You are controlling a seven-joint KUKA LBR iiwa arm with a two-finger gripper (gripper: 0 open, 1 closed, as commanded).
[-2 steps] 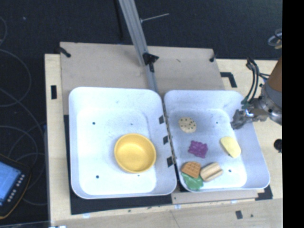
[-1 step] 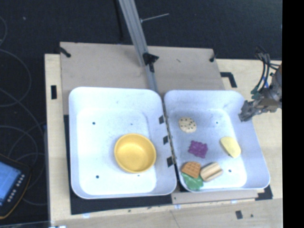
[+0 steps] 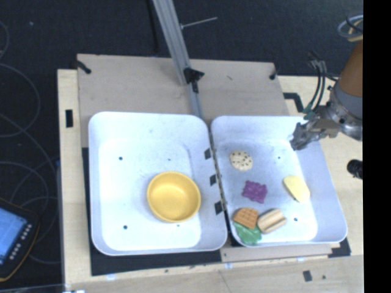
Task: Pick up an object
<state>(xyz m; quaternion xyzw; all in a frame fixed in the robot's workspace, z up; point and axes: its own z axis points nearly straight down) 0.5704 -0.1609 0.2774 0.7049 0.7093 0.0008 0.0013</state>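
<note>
You see one yellow bowl [image 3: 173,196] and five small food toys; the purple waffle [image 3: 255,191] looks ridged; the gripper [image 3: 300,137] state is unclear.

Both white bins, left [image 3: 110,133] and right [image 3: 317,182], look like smooth plastic, faintly speckled. Yellow bowl [image 3: 173,196]: smooth plastic, slight sheen. Bench top [image 3: 140,81]: matt, pale, wood-like board. Slanted rail [image 3: 171,32]: bare grey metal. Gripper [image 3: 300,137]: dull grey metal. Cookie [image 3: 241,160], purple waffle piece [image 3: 254,191], yellow wedge [image 3: 296,188]: matt toy plastic.
</note>
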